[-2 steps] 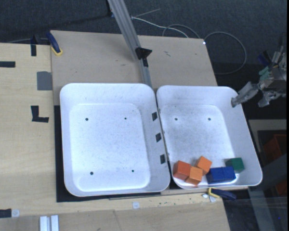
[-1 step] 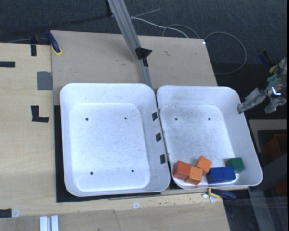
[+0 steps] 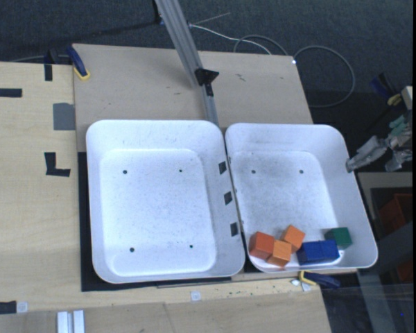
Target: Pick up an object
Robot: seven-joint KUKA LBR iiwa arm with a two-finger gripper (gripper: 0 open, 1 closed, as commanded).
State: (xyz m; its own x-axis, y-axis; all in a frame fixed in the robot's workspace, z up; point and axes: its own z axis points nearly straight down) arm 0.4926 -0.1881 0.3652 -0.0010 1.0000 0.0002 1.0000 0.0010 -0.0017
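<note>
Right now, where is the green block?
In the camera view, the green block sits in the right bin's near right corner, just beside the blue block.

I'm seeing blocks point(image 3: 298, 245) crowding the right bin point(image 3: 333, 139) at lower right (tightly bunched); its upper floor is lying open.

Both white bins, the left bin point(image 3: 156, 200) and the right bin point(image 3: 291, 186), look like smooth, faintly glossy plastic flecked with dark specks. The table point(image 3: 28, 186) is matt, pale wood-like board. The orange blocks point(image 3: 277, 245), blue block point(image 3: 317, 252) and green block point(image 3: 340, 236) appear matt and smooth.
</note>
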